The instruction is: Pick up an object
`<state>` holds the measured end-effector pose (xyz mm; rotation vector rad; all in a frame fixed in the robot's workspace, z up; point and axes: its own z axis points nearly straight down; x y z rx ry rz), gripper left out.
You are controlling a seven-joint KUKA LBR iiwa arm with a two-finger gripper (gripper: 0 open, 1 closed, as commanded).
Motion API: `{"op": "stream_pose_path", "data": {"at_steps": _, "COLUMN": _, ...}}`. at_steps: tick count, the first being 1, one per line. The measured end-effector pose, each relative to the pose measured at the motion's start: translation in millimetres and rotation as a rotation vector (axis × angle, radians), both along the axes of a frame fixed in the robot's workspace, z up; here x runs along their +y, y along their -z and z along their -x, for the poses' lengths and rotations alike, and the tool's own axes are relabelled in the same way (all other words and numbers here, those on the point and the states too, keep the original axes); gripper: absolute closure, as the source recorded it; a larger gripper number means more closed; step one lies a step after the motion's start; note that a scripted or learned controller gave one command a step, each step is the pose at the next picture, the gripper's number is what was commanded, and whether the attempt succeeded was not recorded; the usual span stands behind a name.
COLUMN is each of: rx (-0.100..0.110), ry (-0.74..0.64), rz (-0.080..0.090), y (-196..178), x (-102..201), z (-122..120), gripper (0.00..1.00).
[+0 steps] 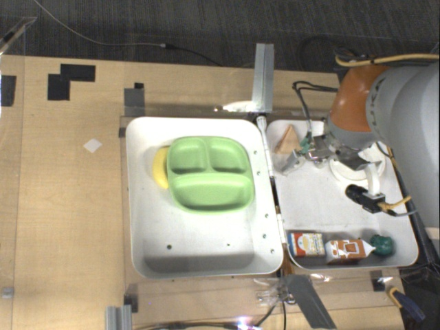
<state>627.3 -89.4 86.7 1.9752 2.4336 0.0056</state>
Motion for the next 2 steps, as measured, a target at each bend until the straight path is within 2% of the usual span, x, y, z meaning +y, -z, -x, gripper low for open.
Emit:
{"op": "stream_pose_path", "data": {"at_steps": 1, "rx": 0.017, "ry": -0.237, "rz": 0.0, "y": 0.9, "x": 0.8, "z": -40.6, "gripper": 0.0}}
{"op": "stream_pose_path", "data": {"at_steps": 2, "rx": 0.018, "ry": -0.251, "rz": -0.001, "y": 1.1, "x": -0.8, "z": -40.5, "gripper": 0.0}}
